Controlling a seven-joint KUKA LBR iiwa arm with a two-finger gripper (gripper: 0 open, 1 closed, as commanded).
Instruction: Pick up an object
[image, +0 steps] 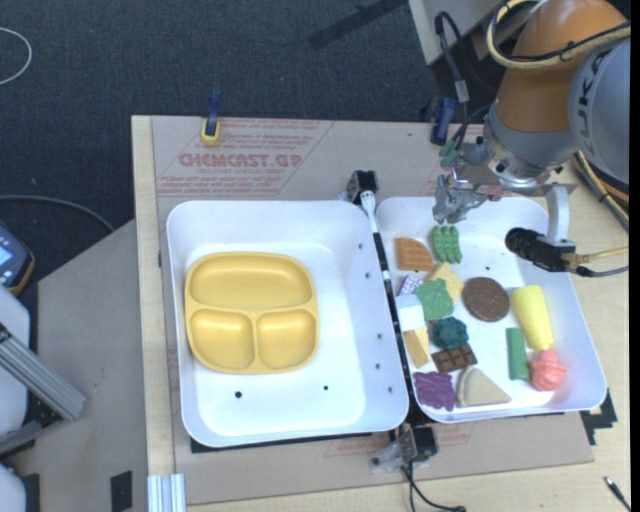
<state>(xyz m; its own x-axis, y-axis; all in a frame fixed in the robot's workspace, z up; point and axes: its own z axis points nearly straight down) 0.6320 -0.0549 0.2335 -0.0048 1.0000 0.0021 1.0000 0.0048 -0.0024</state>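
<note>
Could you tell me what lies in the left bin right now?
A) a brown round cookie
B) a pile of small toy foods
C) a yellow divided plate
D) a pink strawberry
C: the yellow divided plate with three compartments lies in the left bin, while the small toy foods lie together in the right bin.

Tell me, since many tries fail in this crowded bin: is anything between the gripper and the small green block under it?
Nothing visible. The gripper sits just above the small green block at the right white bin's far end. An orange wafer-like piece lies close on the block's left, a pale yellow piece just below it, crowding its sides.
</note>
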